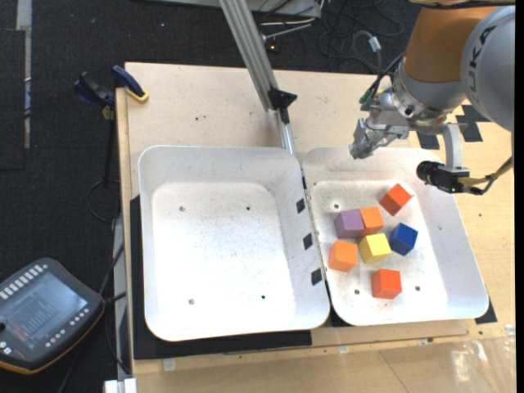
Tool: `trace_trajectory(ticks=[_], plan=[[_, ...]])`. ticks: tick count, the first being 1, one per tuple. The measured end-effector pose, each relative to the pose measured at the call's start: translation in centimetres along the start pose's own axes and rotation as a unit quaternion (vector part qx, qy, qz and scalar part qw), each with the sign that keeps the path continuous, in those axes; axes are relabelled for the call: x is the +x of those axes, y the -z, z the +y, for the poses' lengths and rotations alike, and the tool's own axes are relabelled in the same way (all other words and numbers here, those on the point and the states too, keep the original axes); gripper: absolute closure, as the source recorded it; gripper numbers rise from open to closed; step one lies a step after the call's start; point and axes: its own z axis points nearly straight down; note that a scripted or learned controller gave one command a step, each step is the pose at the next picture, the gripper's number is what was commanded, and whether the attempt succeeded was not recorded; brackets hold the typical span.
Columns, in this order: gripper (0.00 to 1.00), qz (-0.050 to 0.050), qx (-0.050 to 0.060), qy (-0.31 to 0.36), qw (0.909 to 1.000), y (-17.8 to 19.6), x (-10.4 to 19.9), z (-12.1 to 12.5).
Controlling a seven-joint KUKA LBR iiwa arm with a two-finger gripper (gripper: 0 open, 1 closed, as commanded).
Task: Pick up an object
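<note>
Several small blocks lie in the right bin [458,293]: an orange-red block [396,198] at the back, a purple block [350,223] touching an orange block [372,218], a yellow block [376,246], a blue block [404,237], another orange block [343,255] and a red block [386,284] nearest the front. My gripper [361,149] hangs above the back left rim of that bin, raised clear of the blocks, with nothing seen between its fingers.
The left bin [164,187] sits beside the right one. A slanted metal pole [250,43] crosses the back of the bench. A blue and yellow clamp [115,88] grips the bench's left edge. A teach pendant [41,313] lies at the lower left.
</note>
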Motion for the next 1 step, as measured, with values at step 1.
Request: trace_trajectory(ticks=[1], plan=[[1.00,0.000,0.001,0.000,1.0000,-1.13,4.96,-2.10]])
